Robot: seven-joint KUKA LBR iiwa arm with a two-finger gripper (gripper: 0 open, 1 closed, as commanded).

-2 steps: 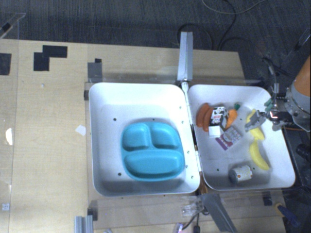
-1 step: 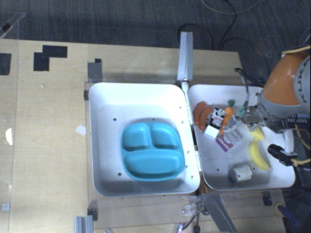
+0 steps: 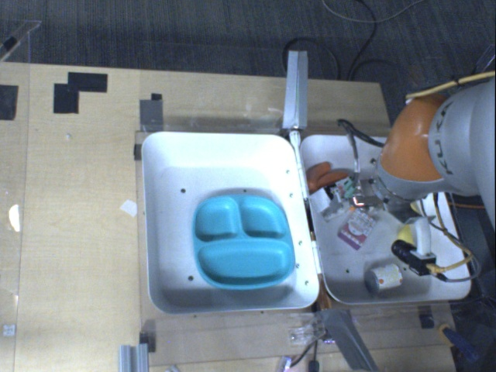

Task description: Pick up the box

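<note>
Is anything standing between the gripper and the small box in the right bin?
Nothing visible does. The gripper is just above the box in the view; the orange object and the grey cylinder lie aside.

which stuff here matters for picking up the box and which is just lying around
For the job:
box, white and purple, in the right bin
gripper, close by the box

Just lying about:
blue divided tray in the left bin
orange thing, right bin
grey cylinder, right bin

Arm (image 3: 457, 142) cut off at right edge, hides far corner of right bin (image 3: 341, 285); box (image 3: 355, 229) print too small to read.
</note>
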